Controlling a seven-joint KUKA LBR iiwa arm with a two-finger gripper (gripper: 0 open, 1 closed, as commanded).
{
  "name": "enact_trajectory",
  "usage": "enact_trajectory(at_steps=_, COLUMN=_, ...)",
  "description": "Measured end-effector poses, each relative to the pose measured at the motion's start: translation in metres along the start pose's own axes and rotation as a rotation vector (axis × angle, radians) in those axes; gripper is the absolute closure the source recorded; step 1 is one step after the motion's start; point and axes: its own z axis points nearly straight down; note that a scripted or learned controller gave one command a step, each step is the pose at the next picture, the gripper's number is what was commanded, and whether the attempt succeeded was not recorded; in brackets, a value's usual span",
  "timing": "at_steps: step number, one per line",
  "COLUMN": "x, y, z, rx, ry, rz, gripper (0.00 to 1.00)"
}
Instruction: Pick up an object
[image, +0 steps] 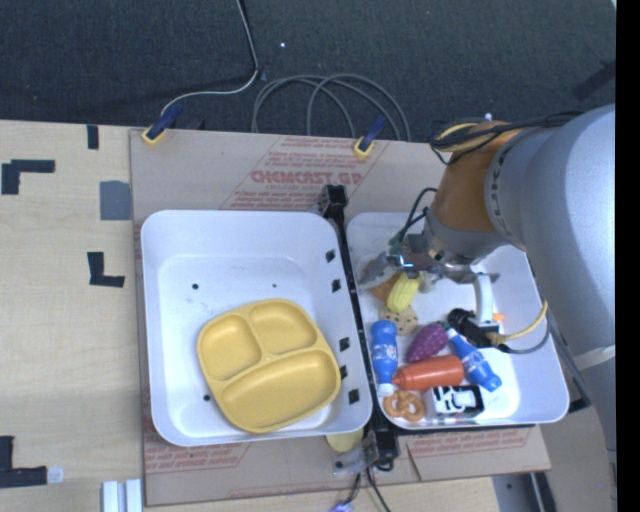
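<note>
Bins (160, 250) on cardboard-covered bench (60, 330)

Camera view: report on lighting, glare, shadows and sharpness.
Camera view: even, soft lighting; left bin bright white without blown glare; faint shadow under the yellow tray; arm near the lens looks slightly soft; small items around the gripper are hard to resolve.

Left of centre, a white bin (165, 250) holds a yellow divided plate (268, 362). The right bin (530, 400) holds a banana (403, 293), two blue bottles (384, 352), purple grapes (428, 341), an orange carrot (430, 374) and a pretzel (405, 404). The grey arm (560, 190) reaches in from upper right, its gripper (408, 262) just above the banana.
</note>
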Motion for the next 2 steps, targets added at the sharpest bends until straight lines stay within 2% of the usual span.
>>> enact_trajectory(at_steps=1, x=-0.001, y=0.001, z=-0.009, rx=0.002, ry=0.000, rz=0.000, gripper=1.00)
enact_trajectory(at_steps=2, x=0.068, y=-0.012, z=-0.129, rx=-0.006, ry=0.005, rz=-0.008, gripper=1.00)
